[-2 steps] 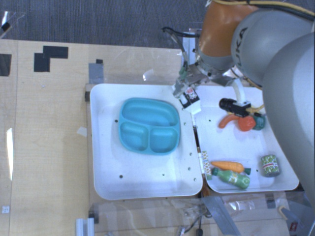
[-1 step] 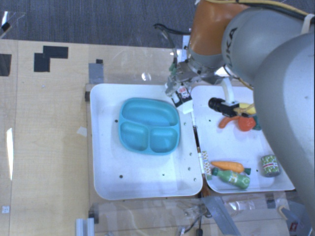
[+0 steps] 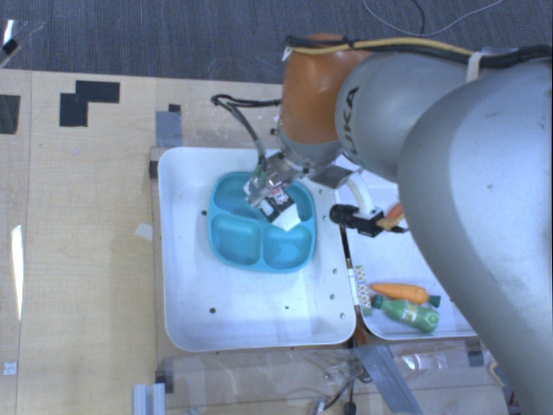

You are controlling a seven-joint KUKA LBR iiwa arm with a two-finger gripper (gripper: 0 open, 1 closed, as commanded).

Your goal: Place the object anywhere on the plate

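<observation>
A blue divided plate (image 3: 259, 232) lies in the left white bin (image 3: 190, 275). My gripper (image 3: 270, 187) hangs over the plate's far right part, under the arm's orange band (image 3: 315, 85). Directly beneath it is a small white and black object (image 3: 283, 207) with a red spot, over the plate's upper right compartment. The wrist hides where the gripper meets the object, so I cannot tell whether the object is held or rests on the plate.
The right bin (image 3: 380, 328) holds an orange carrot (image 3: 399, 292) and a green bottle (image 3: 415, 317) near its front; another orange item (image 3: 396, 215) lies further back. A black cable (image 3: 238, 115) loops behind the gripper. The grey arm (image 3: 467, 171) covers the right side.
</observation>
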